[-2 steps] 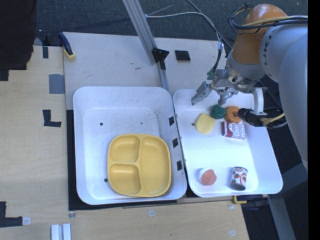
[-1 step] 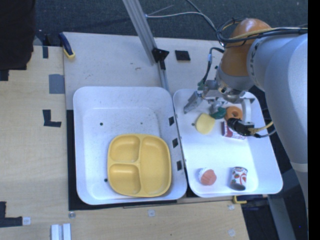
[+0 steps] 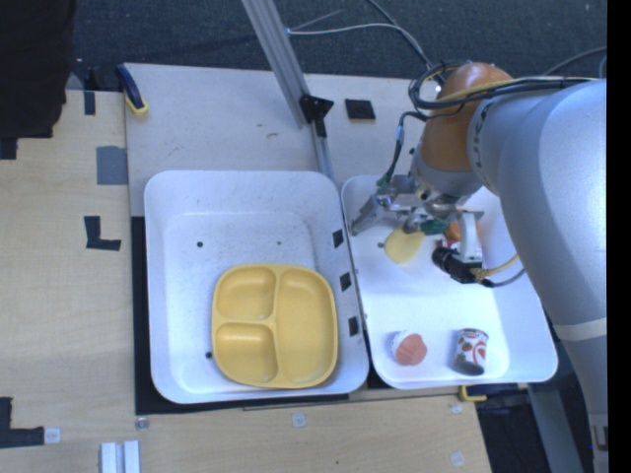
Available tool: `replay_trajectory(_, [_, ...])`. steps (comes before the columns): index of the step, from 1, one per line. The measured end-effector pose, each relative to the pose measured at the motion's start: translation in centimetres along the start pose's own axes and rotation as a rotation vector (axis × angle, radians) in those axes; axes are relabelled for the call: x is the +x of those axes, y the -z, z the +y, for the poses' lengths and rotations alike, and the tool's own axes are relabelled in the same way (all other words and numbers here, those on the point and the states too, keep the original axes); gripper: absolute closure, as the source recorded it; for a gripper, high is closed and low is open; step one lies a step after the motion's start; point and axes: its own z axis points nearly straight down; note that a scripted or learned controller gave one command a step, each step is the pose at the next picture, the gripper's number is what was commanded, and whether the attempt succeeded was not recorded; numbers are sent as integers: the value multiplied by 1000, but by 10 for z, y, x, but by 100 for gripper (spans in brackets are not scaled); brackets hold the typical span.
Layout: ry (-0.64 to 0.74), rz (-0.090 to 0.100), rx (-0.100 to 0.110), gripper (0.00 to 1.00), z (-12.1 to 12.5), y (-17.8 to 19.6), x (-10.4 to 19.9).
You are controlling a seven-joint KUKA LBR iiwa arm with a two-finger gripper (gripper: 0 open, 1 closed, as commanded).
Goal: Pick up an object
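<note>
White bins (image 3: 168,264) sat side by side on a pale wooden bench (image 3: 59,264). The left held a yellow divided tray (image 3: 274,325). The gripper (image 3: 419,215) hovered over a pale yellow object (image 3: 402,247) in the right; its grip cannot be told.

Even overhead light, soft shadows, slight overall blur.
</note>
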Motion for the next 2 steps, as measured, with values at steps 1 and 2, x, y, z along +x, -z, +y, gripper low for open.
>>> replay_trajectory(1, [1, 1, -2, 100, 1, 13, 1])
replay_trajectory(2, [-1, 3, 4, 100, 6, 57, -4])
